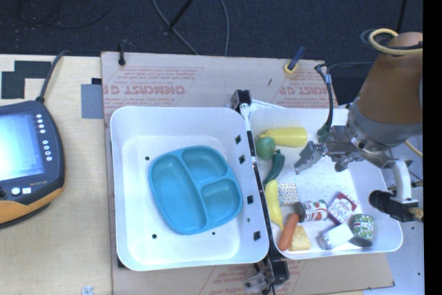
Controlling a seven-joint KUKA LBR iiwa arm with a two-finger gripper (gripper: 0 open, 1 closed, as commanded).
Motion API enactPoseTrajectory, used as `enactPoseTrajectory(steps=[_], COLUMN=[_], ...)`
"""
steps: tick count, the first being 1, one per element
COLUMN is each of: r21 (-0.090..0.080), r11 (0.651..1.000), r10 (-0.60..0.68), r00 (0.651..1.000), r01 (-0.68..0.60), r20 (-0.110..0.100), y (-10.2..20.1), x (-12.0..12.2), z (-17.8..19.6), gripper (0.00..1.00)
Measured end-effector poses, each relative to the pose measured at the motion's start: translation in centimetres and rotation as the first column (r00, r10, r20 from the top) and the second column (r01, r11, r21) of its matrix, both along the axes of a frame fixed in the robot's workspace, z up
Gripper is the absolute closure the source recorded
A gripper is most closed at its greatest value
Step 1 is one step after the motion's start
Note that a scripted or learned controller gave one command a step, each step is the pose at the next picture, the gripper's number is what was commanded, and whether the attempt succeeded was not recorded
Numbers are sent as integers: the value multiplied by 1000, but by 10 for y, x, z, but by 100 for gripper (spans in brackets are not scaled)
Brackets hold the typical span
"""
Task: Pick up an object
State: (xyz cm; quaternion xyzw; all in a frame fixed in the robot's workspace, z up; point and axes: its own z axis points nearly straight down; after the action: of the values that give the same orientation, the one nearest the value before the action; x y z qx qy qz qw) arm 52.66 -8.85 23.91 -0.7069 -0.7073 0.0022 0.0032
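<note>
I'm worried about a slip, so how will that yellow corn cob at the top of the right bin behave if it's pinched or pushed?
The corn cob looks rounded and long, so it would probably roll if nudged sideways. Its surface seems smooth plastic, likely light and stiff, perhaps slippery.

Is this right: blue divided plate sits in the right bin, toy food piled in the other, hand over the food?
Nearly. The camera view shows the blue divided plate in the left bin, not the right. The toy food is piled in the right bin, and the hand is over it.
</note>
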Motion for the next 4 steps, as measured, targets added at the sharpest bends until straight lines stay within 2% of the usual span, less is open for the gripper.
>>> enactPoseTrajectory(steps=[1, 2, 3, 4], r21=[-2, -6, -1, 2], r11=[1000, 1000, 1000, 1000], r10=[-1, -2, 1, 3], r00=[1000, 1000, 1000, 1000], r01=[1, 2, -1, -3], r20=[8, 4, 3, -7], y=[0, -1, -10, -9], x=[-41, 13, 119, 116], z=[-125, -152, -128, -122], gripper=[0, 0, 0, 100])
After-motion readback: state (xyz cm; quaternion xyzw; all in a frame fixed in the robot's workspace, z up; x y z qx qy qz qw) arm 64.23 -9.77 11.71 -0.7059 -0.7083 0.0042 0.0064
